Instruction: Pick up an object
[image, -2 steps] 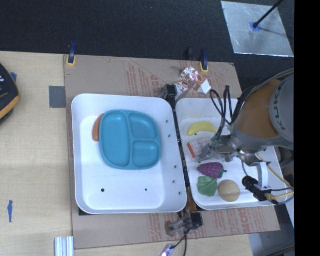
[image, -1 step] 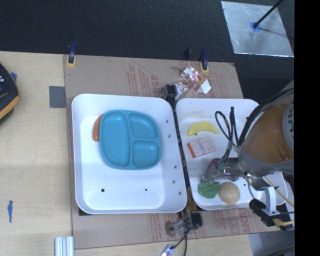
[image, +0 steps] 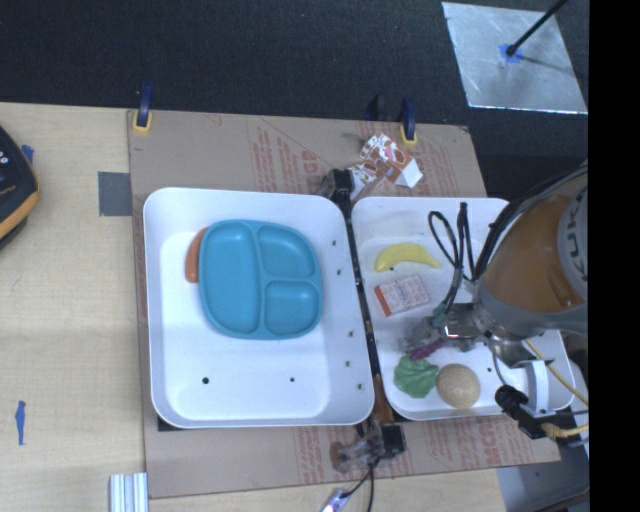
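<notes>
The camera view looks down at a slant on a pale wood-grain desk covered in the middle by a brown cardboard sheet with faint red print. Two shallow white bins with rounded corners and smooth, glossy walls sit on it side by side, their inner rims touching.

The left bin holds a sky-blue plastic tray, a rounded rectangle divided into three compartments, its long axis running up and down the view. A slim orange-red piece pokes out from under its left edge.

The right bin holds the small things. A yellow banana, smooth and curved, lies near the far wall with its long axis left to right and its tips bending downward. Just below it is a small flat packet, white with red print, slightly tilted. Near the front wall sit a lumpy green leafy item and, touching its right side, a smooth tan egg-shaped object.

The grey arm with its orange band reaches in from the right, black cables looped above it. Its claw hangs low over the bin's middle, just above the green item, beside something dark purple. How far the claw is parted cannot be told, and nothing can be seen gripped in it.

A crumpled red-and-white wrapper lies on the cardboard beyond the bins.
</notes>
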